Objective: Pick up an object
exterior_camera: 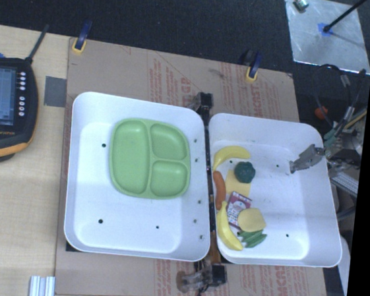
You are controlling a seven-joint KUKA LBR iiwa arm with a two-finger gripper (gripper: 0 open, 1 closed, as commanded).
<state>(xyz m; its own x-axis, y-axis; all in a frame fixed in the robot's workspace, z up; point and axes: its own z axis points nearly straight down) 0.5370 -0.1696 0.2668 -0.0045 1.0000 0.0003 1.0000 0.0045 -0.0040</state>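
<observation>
Apparently bare, the gripper [300, 164] hangs over the right bin [306, 251].

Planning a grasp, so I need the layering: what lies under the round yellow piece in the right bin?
The round yellow piece overlaps a banana and touches a small red-and-white packet, with green pods at its lower edge. Whatever sits directly beneath it is covered.

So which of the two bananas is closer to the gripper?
The upper banana, curved above the dark green ball, is nearer the gripper. The other banana lies at the bin's bottom edge, farther off.
</observation>
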